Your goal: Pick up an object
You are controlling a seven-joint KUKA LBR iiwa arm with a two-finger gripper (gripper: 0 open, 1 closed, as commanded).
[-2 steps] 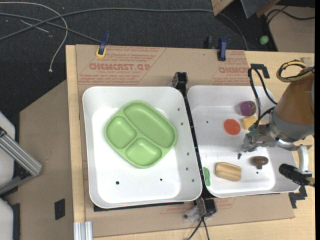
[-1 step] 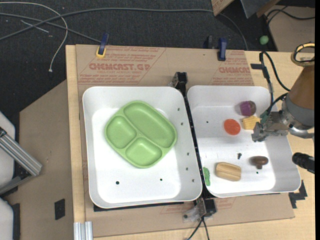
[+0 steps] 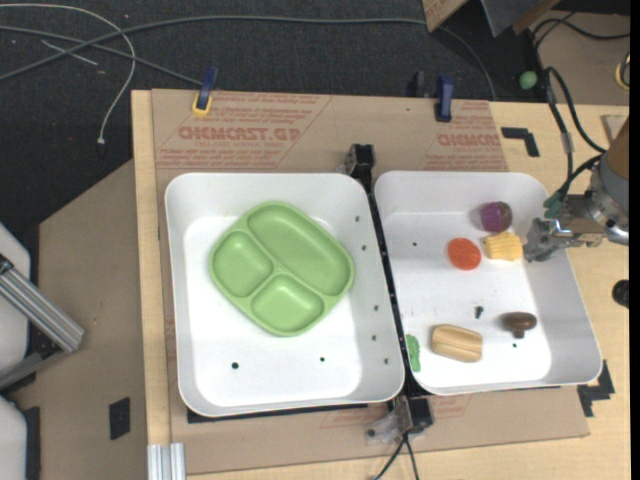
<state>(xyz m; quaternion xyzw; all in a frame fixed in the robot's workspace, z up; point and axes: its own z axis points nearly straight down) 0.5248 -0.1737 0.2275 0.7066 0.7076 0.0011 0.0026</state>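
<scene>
The gripper [image 3: 545,230] sits at the right bin's [image 3: 455,378] far right edge, beside the yellow piece [image 3: 503,247]; its opening cannot be told. The purple piece [image 3: 494,215] and orange ball [image 3: 463,254] crowd close, so a descent could knock them or clip the rim.

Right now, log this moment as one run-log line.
hand: at right bin's right edge, beside yellow block | holding: nothing seen | left bin: green plate | step: pick pending

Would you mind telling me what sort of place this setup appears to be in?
Probably a robotics lab: two white bins clamped onto cardboard, toy food such as a bread loaf, and loose cables on dark carpet.
</scene>
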